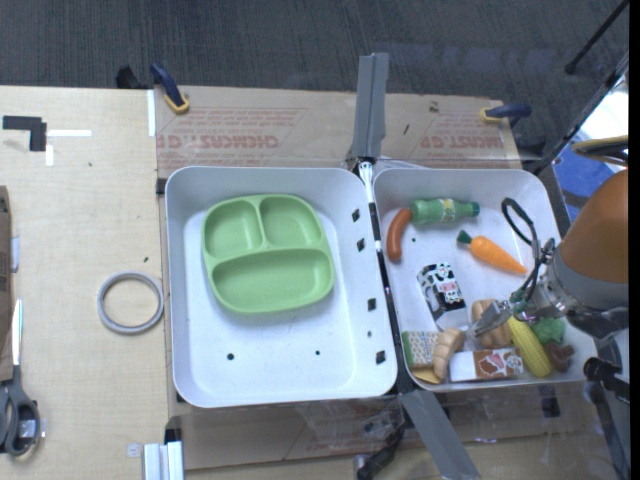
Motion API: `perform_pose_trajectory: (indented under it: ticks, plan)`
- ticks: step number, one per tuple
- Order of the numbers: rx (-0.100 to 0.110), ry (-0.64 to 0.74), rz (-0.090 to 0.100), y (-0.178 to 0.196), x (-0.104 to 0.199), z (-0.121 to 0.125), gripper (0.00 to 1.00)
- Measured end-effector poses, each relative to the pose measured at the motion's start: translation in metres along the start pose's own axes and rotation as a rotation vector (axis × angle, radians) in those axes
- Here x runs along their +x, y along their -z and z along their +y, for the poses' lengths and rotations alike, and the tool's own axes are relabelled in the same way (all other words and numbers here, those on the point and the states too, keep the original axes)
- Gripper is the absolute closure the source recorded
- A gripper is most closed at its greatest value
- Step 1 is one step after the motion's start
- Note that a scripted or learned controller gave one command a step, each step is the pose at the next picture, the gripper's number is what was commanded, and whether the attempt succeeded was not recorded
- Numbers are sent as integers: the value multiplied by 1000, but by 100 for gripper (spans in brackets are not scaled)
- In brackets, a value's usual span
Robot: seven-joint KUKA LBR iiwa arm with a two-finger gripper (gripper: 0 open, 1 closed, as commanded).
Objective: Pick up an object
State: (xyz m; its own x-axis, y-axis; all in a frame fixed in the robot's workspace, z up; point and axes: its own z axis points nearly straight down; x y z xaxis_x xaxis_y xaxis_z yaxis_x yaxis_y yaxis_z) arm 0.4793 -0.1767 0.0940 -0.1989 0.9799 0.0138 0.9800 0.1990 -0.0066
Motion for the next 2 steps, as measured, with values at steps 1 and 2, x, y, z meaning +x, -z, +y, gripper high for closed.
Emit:
perform_pose_trajectory:
  ticks: [1,2]
  plan:
    - [-1,-9,-11,39,59,10,100]
    - [-1,-8,-15,197,111,21,100]
